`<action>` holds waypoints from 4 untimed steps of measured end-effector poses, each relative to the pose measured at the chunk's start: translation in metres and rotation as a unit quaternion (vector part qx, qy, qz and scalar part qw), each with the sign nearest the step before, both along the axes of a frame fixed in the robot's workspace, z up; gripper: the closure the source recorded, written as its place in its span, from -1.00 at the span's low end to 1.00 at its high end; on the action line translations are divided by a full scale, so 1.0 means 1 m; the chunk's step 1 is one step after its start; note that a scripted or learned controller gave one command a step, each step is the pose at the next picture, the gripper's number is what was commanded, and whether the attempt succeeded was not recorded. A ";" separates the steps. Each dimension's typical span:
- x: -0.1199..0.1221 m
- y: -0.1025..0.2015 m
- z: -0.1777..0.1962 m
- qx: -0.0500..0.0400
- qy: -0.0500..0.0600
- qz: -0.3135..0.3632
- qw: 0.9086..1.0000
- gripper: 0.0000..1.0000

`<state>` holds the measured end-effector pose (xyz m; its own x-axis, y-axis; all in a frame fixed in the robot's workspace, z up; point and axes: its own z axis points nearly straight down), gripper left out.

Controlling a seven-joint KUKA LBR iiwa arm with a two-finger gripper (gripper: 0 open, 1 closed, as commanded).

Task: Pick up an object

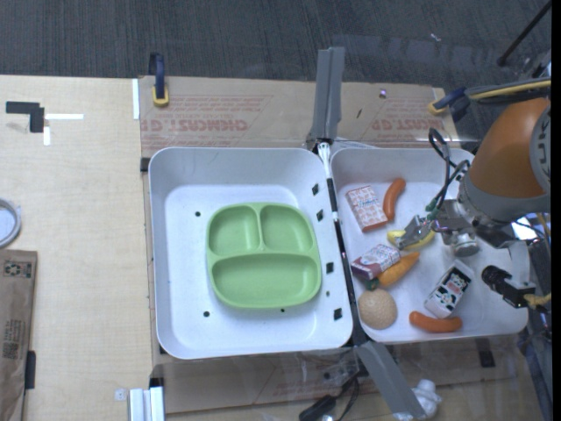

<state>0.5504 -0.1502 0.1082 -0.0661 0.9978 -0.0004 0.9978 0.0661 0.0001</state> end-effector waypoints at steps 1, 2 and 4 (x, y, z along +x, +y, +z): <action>-0.046 0.050 -0.017 0.000 0.001 0.034 0.999 -1.00; -0.072 0.051 -0.017 0.001 0.001 0.098 0.995 -1.00; -0.071 0.050 -0.008 0.001 0.001 0.096 0.995 -1.00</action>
<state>0.4792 -0.0998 0.0999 -0.2556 0.9668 0.0007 0.9668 0.2556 -0.0010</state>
